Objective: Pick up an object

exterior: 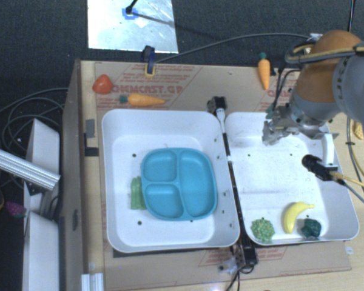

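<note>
The gripper (273, 135) is hovering over the right bin (352, 214); its opening I cannot tell. Next it is needing to travel to the banana (295, 215).

A small yellow plastic banana (295, 215) lies curved near the right bin's front edge. Just left of it sits a light-green bumpy round cluster (262, 229); just right, almost touching it, a dark teal lumpy piece (310, 228).
</note>
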Tool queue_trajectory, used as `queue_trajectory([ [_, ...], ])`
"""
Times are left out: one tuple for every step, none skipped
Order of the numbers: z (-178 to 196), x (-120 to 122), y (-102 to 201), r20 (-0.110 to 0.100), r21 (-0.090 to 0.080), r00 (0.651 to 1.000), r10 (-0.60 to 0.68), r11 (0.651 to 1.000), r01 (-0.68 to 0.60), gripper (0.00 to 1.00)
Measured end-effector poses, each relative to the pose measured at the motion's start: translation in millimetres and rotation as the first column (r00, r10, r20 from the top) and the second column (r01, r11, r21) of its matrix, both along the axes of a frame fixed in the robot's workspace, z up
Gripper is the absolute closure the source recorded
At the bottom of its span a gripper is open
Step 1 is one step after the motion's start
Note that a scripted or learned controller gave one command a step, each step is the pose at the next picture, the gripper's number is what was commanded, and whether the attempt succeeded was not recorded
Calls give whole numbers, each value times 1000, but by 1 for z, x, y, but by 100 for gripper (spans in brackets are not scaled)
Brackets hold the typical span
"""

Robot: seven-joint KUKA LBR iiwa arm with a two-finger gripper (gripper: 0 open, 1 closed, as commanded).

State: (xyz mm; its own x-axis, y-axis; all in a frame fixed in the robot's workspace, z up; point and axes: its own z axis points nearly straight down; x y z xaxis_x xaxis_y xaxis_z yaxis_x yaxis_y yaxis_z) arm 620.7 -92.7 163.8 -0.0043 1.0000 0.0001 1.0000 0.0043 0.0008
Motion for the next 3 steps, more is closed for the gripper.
queue_trajectory([
  [0, 0, 0, 1, 0, 1000, -1, 1000, 1, 0],
  [11, 1, 0, 3, 0, 1000, 2, 1000, -2, 100],
  [21, -15, 61, 0, 1, 1000, 0, 1000, 0, 100],
])
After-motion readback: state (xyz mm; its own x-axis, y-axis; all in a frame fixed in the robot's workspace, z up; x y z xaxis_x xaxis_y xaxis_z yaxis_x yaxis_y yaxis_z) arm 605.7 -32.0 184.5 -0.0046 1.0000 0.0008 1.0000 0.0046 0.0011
